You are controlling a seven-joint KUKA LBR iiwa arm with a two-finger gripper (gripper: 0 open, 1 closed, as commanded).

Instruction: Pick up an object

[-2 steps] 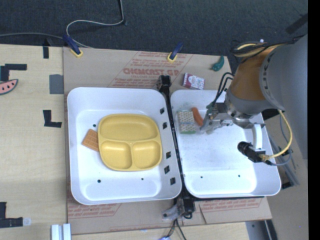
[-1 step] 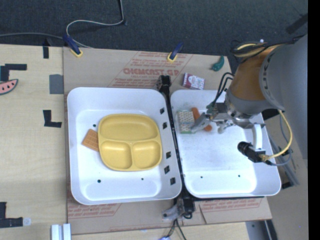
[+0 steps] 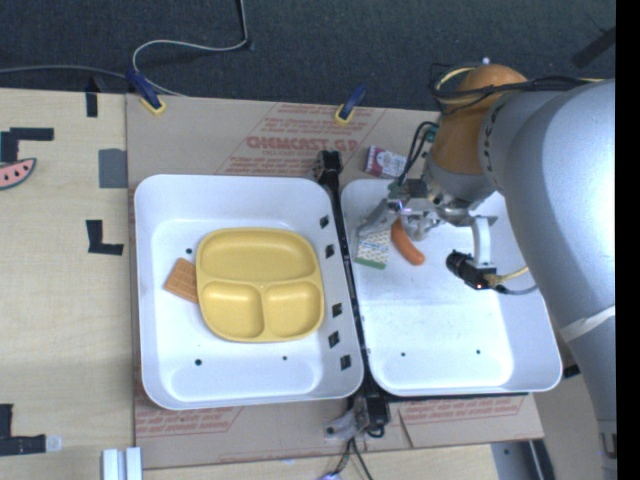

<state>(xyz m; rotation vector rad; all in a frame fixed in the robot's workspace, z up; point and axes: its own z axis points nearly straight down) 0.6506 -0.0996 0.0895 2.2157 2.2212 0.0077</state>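
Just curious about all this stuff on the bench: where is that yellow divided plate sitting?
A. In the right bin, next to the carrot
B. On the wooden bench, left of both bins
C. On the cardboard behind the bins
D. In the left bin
D: the yellow plate lies inside the left bin, partly covering a brown cracker-like piece.

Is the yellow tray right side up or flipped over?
Right side up. The yellow tray lies flat in the left bin with its three compartments facing up, nothing visible in them. It partly covers a brown item.
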